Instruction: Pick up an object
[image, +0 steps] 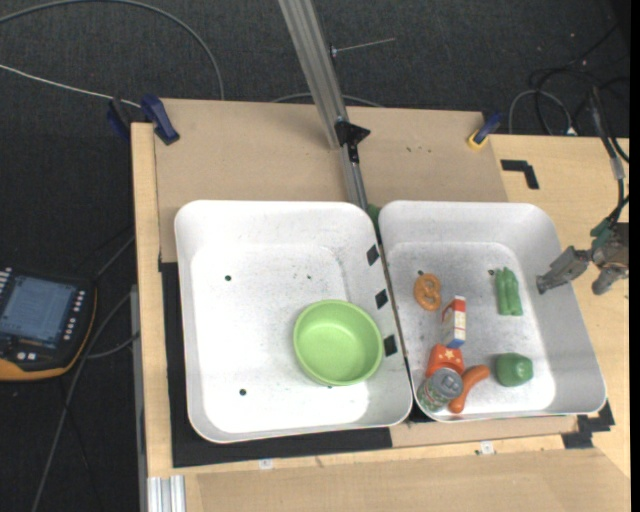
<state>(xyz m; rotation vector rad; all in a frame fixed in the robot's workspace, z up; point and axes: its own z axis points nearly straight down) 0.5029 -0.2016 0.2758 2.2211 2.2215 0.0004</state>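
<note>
The gripper (583, 270) sits at the right edge of the view, just outside the right rim of the right bin (560, 250), above the wooden bench (300, 150). Its two grey fingers (560, 268) are spread apart and hold nothing; one points left toward the bin's rim and the other hangs a little to the right of it. All the small things lie inside the right bin. A green bottle (508, 292) lies lengthwise in the upper right part of that bin, nearest the gripper. Below it, near the bin's lower right corner, rests a rounded green pepper (513, 369). To the left of the bottle, a small orange pretzel-like piece (428, 291) sits toward the bin's left wall, and just below and right of that stands a red and white carton (455, 321), slightly tilted. Below the carton, at the bin's lower left corner, a can (440, 385) lies with its round grey end facing up, touching an orange carrot (468, 385) that curves along its right side. The left bin (220, 240) touches the right bin along their shared edge and holds a light green bowl (338, 343), upright, in its lower right part, well apart from the gripper.
</note>
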